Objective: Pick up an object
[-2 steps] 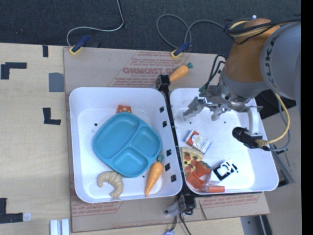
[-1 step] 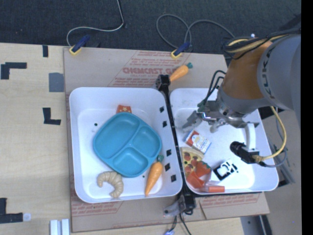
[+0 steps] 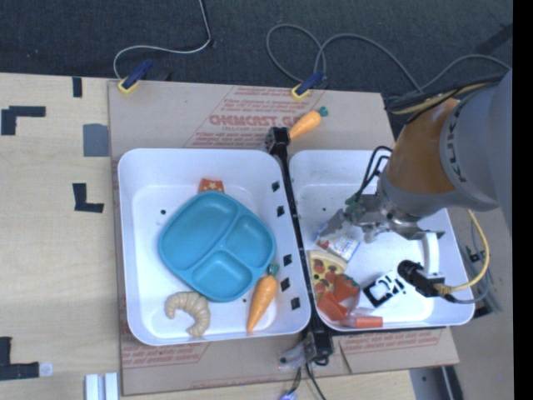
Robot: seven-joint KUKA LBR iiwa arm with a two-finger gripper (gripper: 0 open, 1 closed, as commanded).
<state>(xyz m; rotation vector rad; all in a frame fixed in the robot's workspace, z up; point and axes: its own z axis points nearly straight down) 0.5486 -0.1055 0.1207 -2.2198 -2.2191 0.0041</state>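
Grey arm with orange band (image 3: 433, 161) reaches in from the right, over the right shallow white bin (image 3: 321, 167). Left shallow white bin (image 3: 133, 173) sits well to the gripper's left, holding a blue divided plastic plate (image 3: 216, 245), a beige toy croissant (image 3: 190, 312) and an orange toy carrot (image 3: 261, 300). Another orange carrot (image 3: 305, 124) lies on the counter beyond the bins. Gripper (image 3: 360, 220) hangs low in the right bin; can't tell how it is set, and nothing is visibly held. Small white packet with blue and red print (image 3: 340, 244) is just beside it, toy pizza slice (image 3: 326, 267) and red pieces (image 3: 336, 297) nearer the front. Judgement: pick not done, grasp and lift remain.
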